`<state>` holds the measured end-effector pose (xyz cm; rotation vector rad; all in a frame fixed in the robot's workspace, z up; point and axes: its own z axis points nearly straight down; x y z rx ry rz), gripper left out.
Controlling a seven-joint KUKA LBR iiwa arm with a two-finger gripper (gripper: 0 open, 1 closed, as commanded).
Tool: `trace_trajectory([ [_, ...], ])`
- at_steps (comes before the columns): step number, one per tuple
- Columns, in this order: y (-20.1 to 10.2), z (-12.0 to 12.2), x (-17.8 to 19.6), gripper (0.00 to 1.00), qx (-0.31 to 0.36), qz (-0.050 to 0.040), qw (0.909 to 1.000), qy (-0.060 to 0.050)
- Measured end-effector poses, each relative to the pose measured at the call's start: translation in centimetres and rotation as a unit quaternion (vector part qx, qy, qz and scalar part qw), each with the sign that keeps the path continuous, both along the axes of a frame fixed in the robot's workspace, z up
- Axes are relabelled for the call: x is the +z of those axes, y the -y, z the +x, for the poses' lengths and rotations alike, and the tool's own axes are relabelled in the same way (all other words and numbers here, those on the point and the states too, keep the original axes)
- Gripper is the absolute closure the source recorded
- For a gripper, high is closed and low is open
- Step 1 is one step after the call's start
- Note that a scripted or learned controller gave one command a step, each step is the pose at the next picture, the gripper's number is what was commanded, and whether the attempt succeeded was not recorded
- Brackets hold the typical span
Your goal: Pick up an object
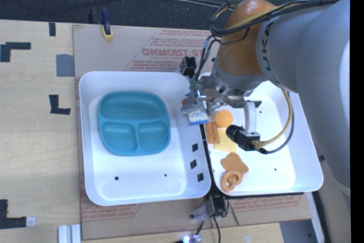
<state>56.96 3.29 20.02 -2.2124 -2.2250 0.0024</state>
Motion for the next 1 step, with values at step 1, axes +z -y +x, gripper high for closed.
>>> trace_trajectory([
  [1, -5.11, -3.07, 1.8, 1.0, 0.0, -0.0001, 1.0, 0.0],
])
